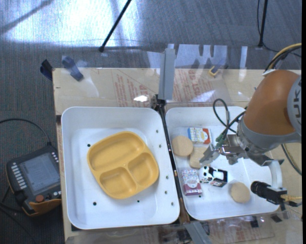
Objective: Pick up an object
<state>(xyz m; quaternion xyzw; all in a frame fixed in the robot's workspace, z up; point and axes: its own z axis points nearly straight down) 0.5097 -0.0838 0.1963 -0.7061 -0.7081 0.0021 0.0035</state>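
Observation:
The right bin (pixel 214 213) holds several small things. Two tan round discs lie near its left side, one (pixel 182 146) further back and one (pixel 196 158) partly under my gripper. A third tan disc (pixel 240 192) lies at the front right. At the back sits a white and orange packet (pixel 199 134). A red and white packet (pixel 192 182) and a black and white item (pixel 216 176) lie near the front. My gripper (pixel 210 157) hangs low over the middle of this bin, right beside the second disc and just above the black and white item.
The left bin (pixel 76 136) carries a yellow divided plate (pixel 123 164). A grey post (pixel 166 75) stands behind the gap between the two bins. The arm's orange and grey body (pixel 270 111) covers the right bin's back right corner.

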